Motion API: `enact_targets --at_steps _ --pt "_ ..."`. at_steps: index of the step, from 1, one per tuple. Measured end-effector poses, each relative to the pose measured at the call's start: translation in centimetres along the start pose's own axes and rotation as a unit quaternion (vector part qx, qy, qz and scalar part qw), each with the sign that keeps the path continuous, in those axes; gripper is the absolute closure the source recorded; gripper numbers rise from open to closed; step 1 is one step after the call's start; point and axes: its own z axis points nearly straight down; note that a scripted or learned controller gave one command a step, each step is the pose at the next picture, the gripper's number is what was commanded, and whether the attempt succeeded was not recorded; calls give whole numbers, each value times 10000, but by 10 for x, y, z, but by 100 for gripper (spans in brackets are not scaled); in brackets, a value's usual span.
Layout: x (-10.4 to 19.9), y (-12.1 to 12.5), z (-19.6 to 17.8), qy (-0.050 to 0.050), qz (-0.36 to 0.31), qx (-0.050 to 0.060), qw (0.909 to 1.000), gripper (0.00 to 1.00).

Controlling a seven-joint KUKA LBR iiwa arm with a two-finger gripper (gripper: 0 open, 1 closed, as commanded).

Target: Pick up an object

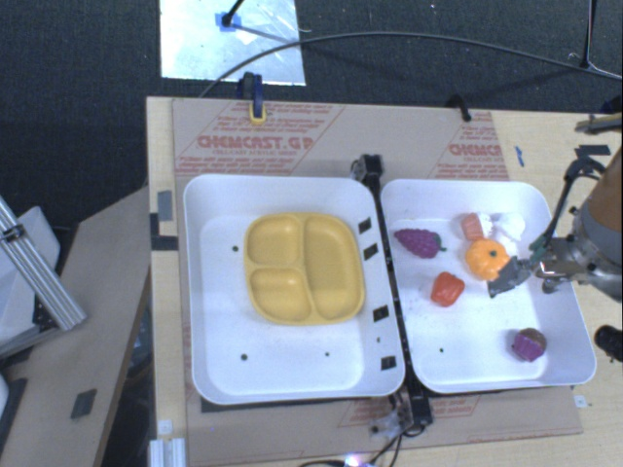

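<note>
Arm enters from the right, mostly cut off by frame edge; orange band barely seen. Pincer [510,276] sits low in the right bin [467,363], dark tip just beside the orange pumpkin [486,258], w/ no clear gap between them. Can't tell whether it is wide or narrow, or holding anything. Red pepper [447,288] nearby, purple grapes [420,242] toward bin's left wall, pink & white bits at the back hard to ID, small purple item [529,343] at front right. Yellow divided tray [301,268] in left bin [219,358].
</note>
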Motion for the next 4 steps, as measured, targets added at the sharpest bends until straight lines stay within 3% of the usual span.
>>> enact_targets --at_steps 1,3,4 --pt "0 2 -5 -12 -15 -53 10000 0" --pt "3 6 79 -2 -1 -32 10000 0" --pt "-4 3 139 -5 0 -31 10000 0"
